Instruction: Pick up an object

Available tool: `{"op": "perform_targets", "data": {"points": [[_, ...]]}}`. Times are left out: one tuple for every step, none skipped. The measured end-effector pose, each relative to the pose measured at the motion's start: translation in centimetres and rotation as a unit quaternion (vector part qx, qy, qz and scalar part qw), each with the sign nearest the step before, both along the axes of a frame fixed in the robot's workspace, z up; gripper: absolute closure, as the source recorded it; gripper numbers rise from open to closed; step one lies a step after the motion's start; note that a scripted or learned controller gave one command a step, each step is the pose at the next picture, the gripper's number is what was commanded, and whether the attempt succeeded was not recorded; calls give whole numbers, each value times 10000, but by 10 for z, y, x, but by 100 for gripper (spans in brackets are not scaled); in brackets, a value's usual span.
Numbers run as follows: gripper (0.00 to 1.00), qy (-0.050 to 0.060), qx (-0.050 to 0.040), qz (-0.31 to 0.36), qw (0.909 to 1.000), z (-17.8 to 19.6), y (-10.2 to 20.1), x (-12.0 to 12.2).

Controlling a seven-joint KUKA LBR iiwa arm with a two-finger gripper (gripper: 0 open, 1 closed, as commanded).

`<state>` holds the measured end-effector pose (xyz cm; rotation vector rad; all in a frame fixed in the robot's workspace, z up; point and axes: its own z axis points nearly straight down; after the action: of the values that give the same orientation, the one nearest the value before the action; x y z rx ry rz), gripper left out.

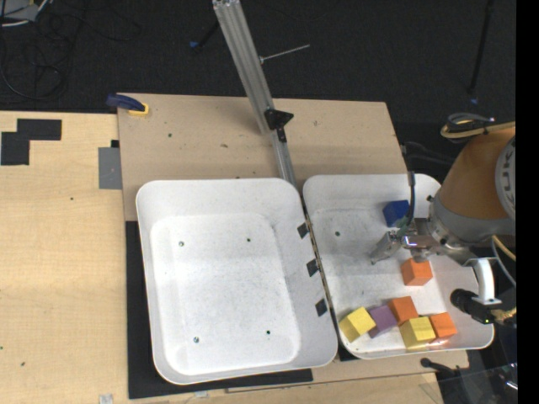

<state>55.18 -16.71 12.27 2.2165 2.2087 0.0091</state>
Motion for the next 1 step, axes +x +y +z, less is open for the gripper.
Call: {"op": "perform_targets", "data": {"points": [[0,43,19,-5,10000,-8,1,-2]]}}
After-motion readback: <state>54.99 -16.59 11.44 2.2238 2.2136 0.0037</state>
